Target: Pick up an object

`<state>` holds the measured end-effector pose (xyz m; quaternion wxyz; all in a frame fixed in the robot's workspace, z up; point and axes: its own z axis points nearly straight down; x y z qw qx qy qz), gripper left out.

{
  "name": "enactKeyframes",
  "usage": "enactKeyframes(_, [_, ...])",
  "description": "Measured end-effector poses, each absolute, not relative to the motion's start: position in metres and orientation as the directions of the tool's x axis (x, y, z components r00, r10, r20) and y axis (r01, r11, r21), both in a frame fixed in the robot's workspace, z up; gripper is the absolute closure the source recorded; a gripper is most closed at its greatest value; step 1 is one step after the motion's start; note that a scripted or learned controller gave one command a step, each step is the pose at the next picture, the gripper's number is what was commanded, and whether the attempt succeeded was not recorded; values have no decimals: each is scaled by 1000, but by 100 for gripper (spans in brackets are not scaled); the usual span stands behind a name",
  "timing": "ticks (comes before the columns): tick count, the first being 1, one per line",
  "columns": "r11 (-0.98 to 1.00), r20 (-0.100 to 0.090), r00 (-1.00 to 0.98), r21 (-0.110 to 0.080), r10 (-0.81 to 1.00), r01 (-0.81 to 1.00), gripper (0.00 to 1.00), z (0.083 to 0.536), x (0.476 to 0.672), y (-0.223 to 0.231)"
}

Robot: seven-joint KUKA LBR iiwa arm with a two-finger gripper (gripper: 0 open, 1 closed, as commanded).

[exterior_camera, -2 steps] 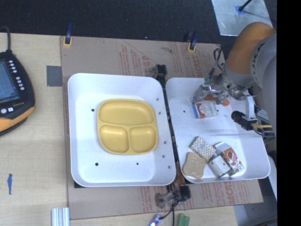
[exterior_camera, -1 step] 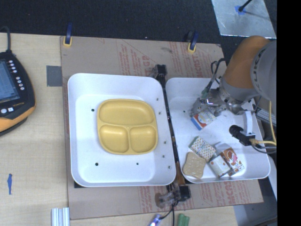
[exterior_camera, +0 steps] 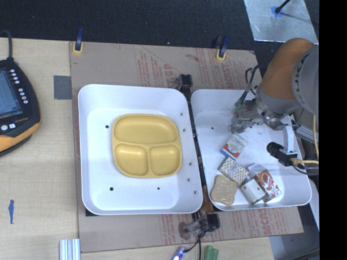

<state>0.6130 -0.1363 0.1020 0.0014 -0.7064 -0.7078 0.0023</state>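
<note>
Currently the grey arm (exterior_camera: pixel 282 75) is reaching in from the right and holding its pincer (exterior_camera: pixel 242 119) over the upper part of the right bin (exterior_camera: pixel 209 104), low above the white floor. Whether the pincer is open or closed cannot be told from this slant.

Just below it, near but apart, a small white packet with red and blue print (exterior_camera: pixel 234 145) is lying tilted. Further down, a square patterned packet (exterior_camera: pixel 234 170) is touching a tan, biscuit-like slab (exterior_camera: pixel 223 190) that is resting near the bin's lower left corner. To their right, a small box with brown and red print (exterior_camera: pixel 267 184) is lying beside a pale grey block (exterior_camera: pixel 250 192).

The left bin (exterior_camera: pixel 92 145) is holding a yellow divided plate (exterior_camera: pixel 146 145), sitting flat in its middle. Both bins are sitting on a brown cardboard sheet (exterior_camera: pixel 135 58) on the wooden bench (exterior_camera: pixel 32 199), and a handheld controller with an orange rim (exterior_camera: pixel 13 110) is lying at the bench's left edge.
</note>
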Motion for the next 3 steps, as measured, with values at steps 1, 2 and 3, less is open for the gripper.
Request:
enactKeyframes(1, [2, -2, -2, -5, 1000, 1000, 0, 102, 613, -136])
enactKeyframes(2, [2, -1, -2, -4, 1000, 1000, 0, 91, 578, -120])
enactKeyframes(3, [4, -3, -4, -6, 1000, 1000, 100, 102, 578, -122])
